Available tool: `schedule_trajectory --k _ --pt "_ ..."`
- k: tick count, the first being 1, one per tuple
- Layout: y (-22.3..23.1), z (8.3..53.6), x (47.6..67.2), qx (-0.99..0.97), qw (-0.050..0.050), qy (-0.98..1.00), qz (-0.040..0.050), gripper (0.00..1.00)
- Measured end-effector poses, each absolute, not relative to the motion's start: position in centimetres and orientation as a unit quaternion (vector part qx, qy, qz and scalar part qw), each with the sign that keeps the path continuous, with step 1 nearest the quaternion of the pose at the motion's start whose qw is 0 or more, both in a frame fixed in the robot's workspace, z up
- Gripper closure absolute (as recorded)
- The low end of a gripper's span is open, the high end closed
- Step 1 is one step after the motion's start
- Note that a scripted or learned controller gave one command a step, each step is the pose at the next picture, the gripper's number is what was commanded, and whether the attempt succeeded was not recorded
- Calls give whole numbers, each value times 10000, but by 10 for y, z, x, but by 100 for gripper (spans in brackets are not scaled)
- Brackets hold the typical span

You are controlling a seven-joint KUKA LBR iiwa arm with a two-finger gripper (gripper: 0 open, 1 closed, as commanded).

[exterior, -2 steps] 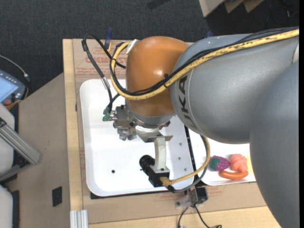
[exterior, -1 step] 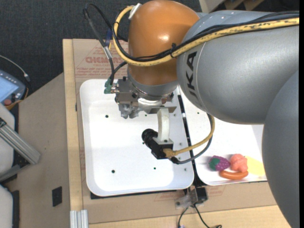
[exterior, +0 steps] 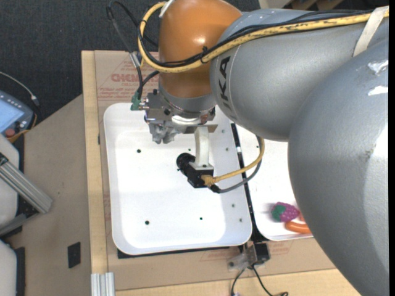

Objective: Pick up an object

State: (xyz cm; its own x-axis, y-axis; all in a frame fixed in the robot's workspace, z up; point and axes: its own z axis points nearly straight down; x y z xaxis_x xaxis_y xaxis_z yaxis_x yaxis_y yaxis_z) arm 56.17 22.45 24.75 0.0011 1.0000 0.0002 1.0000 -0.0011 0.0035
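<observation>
Grey and bulky, your arm (exterior: 296, 91) reached in from the right, and the letters "KA" were readable on its casing beside the orange band (exterior: 197, 36). Brown cardboard (exterior: 92, 165) under the bins carried red print starting "CHEM", the rest hidden. Your left bin (exterior: 160, 214) showed a few small dark dots on its white floor. Your right bin (exterior: 271, 184) held a pink-and-green object (exterior: 284, 211) just beside an orange object (exterior: 298, 227), perhaps toy food. Your gripper (exterior: 162, 130) hung over the left bin's far end, well apart from both; whether it was open or closed, you could not tell.
</observation>
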Motion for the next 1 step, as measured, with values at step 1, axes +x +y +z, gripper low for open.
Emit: schedule_trajectory --k 1 --pt "225 259 560 7073 8 7069 17 100"
